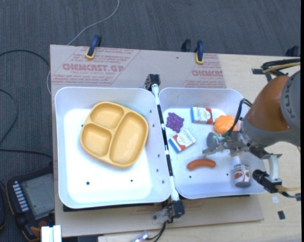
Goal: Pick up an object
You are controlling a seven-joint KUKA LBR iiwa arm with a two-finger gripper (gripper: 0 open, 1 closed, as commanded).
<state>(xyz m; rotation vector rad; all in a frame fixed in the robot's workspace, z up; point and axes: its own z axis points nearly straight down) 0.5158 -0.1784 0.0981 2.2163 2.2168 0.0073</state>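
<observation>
Hovering low over the right bin (227, 183) — gripper (216, 145) just above the sausage (201, 164), probably lining up for it. Impossible to tell its opening; nothing seen held. Orange ball (223, 123) close beside.

Grey arm (272, 115) reaching from right, wrist low, gripper (213, 146) angled left

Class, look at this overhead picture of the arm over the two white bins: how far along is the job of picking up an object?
Done: the gripper has reached into the right bin, low among the items. In hand: nothing visibly; it sits just above the sausage and beside the orange, both lying in the bin. Whether its fingers are closed cannot be judged. Left: grasping an item and lifting it clear.
</observation>
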